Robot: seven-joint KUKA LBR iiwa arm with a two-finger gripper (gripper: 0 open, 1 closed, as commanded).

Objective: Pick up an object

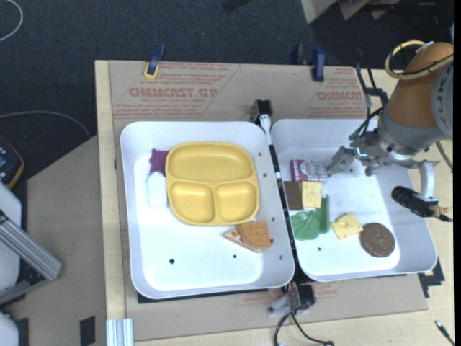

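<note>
My gripper [356, 163] hangs over the back middle of the right bin [418, 262], its fingers spread open with nothing between them. Just left of and below it lie a pink-and-white packet [308, 169], a brown square [292, 194] and a pale yellow square [312, 193]. Nearer the front sit a green leafy piece [310, 224], a yellow cheese wedge [346, 226] and a round brown cookie [377, 239]. The gripper touches none of them.
The left bin [187, 272] holds a yellow divided plate [212, 181], a purple-and-white item [156, 175] at its left and a waffle piece [251, 235] at its front. A black part [415, 202] of the arm juts over the right bin's right side.
</note>
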